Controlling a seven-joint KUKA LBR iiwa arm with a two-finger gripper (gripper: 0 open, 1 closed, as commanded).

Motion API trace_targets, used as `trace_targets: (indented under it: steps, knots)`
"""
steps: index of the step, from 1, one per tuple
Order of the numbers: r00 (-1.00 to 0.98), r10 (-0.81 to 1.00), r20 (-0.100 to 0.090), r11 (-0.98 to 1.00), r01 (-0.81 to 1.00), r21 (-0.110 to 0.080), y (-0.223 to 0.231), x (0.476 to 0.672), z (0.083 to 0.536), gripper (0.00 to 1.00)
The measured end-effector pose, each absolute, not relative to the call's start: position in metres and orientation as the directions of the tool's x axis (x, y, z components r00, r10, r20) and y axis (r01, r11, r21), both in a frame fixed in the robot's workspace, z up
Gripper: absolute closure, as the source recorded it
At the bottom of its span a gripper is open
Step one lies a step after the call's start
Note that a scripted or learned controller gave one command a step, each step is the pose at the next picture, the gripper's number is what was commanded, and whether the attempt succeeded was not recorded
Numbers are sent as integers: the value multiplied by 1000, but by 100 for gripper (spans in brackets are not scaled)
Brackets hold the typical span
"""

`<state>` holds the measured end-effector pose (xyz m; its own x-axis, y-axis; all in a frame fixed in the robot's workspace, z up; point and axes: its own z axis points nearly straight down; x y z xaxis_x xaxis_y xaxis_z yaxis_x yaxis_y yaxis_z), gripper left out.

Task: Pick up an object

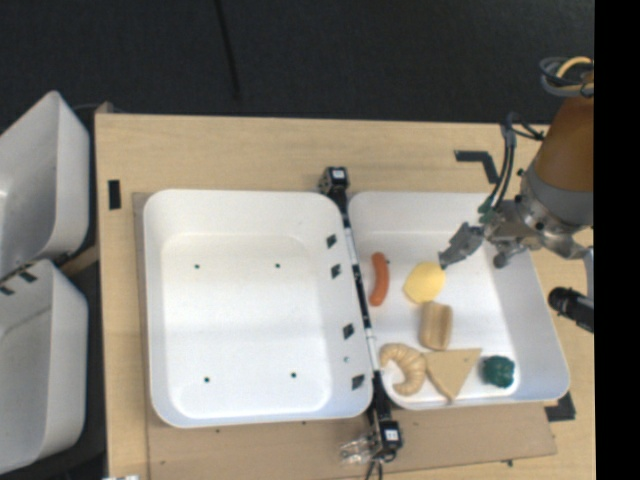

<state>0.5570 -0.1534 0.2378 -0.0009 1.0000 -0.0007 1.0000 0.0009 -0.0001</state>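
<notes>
The right bin [520, 298] holds an orange sausage [379, 277], a yellow lemon-like lump [425, 282], a tan bread roll [435, 325], a croissant [403, 364], a tan wedge [452, 371] and a small green object [497, 370]. My gripper [483, 247] hangs over the upper right part of that bin, just right of and above the yellow lump. Its two grey fingers [459, 243] are spread apart with nothing between them.
The left bin [160, 298] lies beside the right one, split from it by a ridge with black clips [350, 298]. White boxes [35, 268] stand off the bench at the far left. Bare wooden bench [300, 153] runs behind both bins.
</notes>
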Motion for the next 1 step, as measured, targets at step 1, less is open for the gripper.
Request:
trace_targets:
  steps: [1]
  knots:
    - [4, 1000, -3, -4, 1000, 1, -215, 530, 243, 0]
